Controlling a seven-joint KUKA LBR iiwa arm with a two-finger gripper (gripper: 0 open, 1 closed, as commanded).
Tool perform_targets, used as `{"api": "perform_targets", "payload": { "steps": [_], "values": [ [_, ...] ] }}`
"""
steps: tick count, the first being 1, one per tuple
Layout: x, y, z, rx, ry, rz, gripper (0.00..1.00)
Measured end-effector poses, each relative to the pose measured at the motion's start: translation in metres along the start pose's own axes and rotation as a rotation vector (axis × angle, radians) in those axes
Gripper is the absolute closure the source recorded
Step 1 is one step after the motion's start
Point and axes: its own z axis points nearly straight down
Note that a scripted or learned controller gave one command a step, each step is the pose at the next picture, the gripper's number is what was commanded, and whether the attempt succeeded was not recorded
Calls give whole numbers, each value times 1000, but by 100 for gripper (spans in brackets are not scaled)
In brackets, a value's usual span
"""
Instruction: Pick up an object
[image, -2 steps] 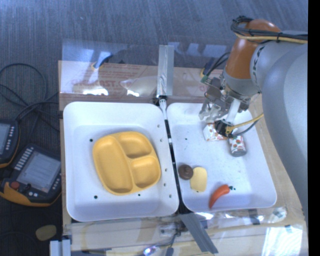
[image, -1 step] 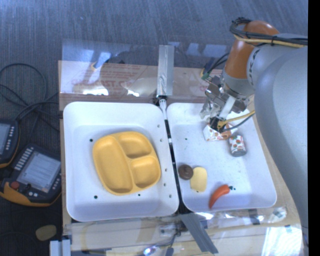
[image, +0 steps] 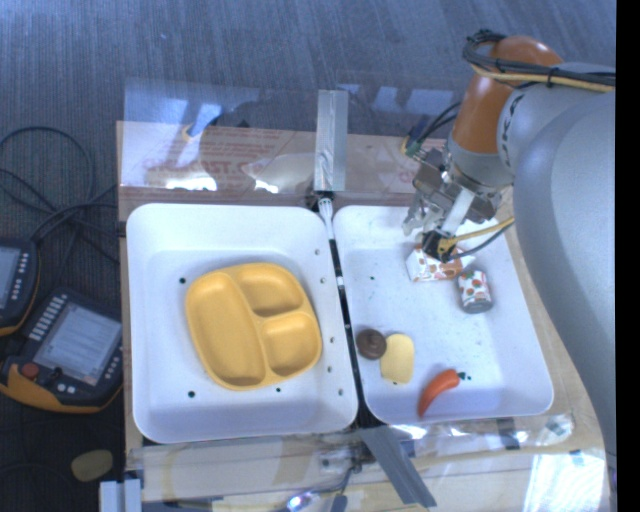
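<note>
The gripper (image: 428, 225) hangs low over the back of the right bin (image: 520, 345), near its far wall. From this slanted view I cannot tell whether it is apart or together, and nothing can be seen clamped in it.

Just in front of it, partly under the wrist gear, lies a small packet (image: 432, 267), white with red print, flat on the bin floor. It looks like the likeliest target, being the nearest thing. Whether the gripper touches it I cannot tell.

Just beside the packet, toward the bin's right side, a small can (image: 474, 290) lies on its side. Well apart from these, at the bin's front, sit a brown disc (image: 371, 344) touching or nearly touching a pale yellow lump (image: 398, 358), and near the front wall an orange pepper (image: 437, 390).

The left bin (image: 150, 380) bears a yellow tray (image: 255, 325) with three compartments, far from the arm.

As for progress, I judge the task to be in its early part: the arm is placed over a target, but every object rests on a bin floor, so none is lifted. What is left is the grasp itself, then the raise clear of the bin
</note>
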Motion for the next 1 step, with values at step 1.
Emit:
{"api": "perform_targets", "payload": {
  "steps": [1],
  "values": [
    [0,0,-8,2,-4,-1,100]
  ]
}}
